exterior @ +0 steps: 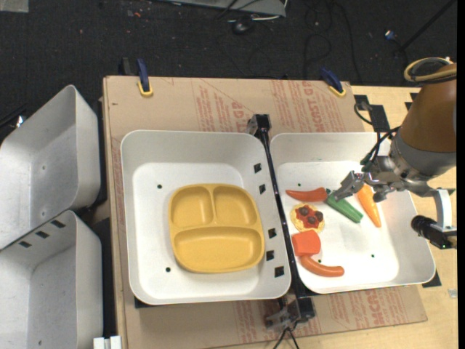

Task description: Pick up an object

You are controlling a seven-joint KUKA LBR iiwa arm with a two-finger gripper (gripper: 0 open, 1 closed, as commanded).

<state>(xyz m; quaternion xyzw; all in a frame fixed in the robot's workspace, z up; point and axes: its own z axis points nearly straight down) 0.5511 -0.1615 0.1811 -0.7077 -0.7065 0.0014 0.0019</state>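
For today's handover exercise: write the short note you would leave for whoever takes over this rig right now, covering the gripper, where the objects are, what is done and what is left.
Gripper: low in the right bin, at the upper end of the green toy; whether the jaws are open or shut, or hold anything, cannot be told.
Right bin: red chili, green toy, orange carrot, small pizza toy, orange-red block, sausage.
Left bin: yellow divided tray.
Done: arm is down among the toys.
Left: no object is seen lifted; a confirmed grasp and lift remain.
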